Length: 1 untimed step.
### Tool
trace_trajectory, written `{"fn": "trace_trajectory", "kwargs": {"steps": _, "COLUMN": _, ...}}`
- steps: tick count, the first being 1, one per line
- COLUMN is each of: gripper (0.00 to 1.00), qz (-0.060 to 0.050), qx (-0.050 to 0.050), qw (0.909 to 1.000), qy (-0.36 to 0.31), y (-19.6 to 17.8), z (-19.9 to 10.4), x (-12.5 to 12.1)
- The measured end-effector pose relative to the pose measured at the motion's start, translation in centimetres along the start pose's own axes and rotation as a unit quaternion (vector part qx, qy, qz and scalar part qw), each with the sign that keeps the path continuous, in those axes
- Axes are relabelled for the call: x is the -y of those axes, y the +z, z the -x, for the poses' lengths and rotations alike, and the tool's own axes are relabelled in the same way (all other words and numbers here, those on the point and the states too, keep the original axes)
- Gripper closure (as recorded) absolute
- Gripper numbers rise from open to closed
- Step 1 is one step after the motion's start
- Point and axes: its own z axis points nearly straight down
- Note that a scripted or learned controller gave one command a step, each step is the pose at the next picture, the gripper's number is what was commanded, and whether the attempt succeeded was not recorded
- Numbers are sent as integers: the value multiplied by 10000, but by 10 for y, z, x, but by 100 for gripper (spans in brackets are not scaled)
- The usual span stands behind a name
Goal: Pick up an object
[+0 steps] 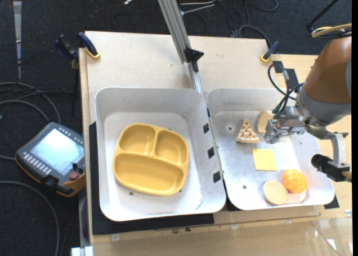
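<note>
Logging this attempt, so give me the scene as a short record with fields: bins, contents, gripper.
left bin: holds a yellow divided plate
right bin: pizza slice toy, yellow square, orange ball, tan round piece
gripper: low in the right bin, just right of the pizza slice toy
grasp: nothing seen held
arm: enters from the right

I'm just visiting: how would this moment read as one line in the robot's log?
phase: reaching | gripper: low in right bin, beside pizza slice | yellow square, orange: untouched | left bin: yellow divided plate
</note>
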Motion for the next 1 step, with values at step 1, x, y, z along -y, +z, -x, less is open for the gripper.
{"fn": "trace_trajectory", "kwargs": {"steps": 1, "gripper": 100, "qz": 2, "qx": 2, "qw": 10000, "qy": -2, "y": -37, "z": 0, "x": -2}}
